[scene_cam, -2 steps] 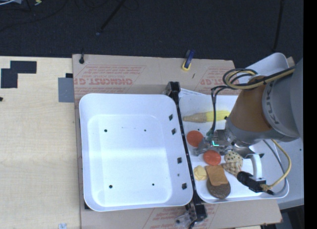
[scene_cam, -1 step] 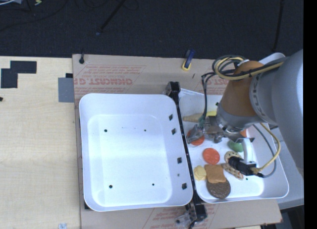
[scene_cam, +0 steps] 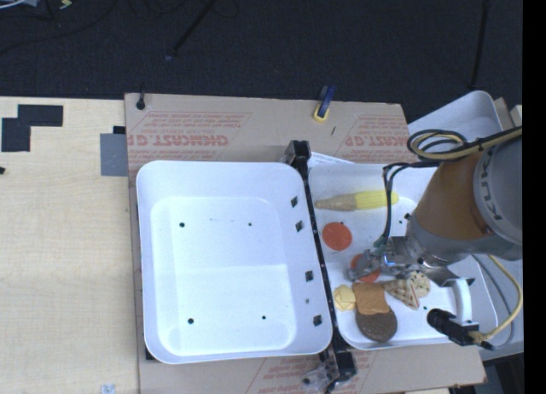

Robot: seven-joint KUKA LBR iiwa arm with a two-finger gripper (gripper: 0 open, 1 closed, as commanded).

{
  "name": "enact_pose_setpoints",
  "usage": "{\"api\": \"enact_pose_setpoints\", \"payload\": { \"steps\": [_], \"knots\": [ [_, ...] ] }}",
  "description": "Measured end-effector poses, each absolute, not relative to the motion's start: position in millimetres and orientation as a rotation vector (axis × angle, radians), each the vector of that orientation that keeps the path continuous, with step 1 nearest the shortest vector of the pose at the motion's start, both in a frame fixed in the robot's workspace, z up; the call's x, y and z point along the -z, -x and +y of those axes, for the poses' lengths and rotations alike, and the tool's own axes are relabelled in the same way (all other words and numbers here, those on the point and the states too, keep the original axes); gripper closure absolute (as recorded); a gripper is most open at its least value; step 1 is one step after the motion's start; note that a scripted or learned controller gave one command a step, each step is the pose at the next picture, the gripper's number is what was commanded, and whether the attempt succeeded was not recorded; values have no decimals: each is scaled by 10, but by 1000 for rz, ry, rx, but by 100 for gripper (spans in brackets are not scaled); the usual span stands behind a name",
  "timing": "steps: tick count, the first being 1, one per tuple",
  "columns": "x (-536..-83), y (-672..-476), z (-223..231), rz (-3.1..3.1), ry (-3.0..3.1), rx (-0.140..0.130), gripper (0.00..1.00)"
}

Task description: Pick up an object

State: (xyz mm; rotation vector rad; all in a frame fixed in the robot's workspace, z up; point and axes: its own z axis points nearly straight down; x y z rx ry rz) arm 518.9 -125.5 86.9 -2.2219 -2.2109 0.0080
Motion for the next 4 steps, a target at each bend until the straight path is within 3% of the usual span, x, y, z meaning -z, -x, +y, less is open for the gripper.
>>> {"api": "enact_pose_setpoints", "payload": {
  "steps": [1,2,4],
  "knots": [
    [-975,-5219,-1250,-2210,2226,-3,100],
    [-971,-5218,-1250,-2208,2227,-3,0],
    [-876,-6458,-972,-2224,2219,1,0]
  ]
}}
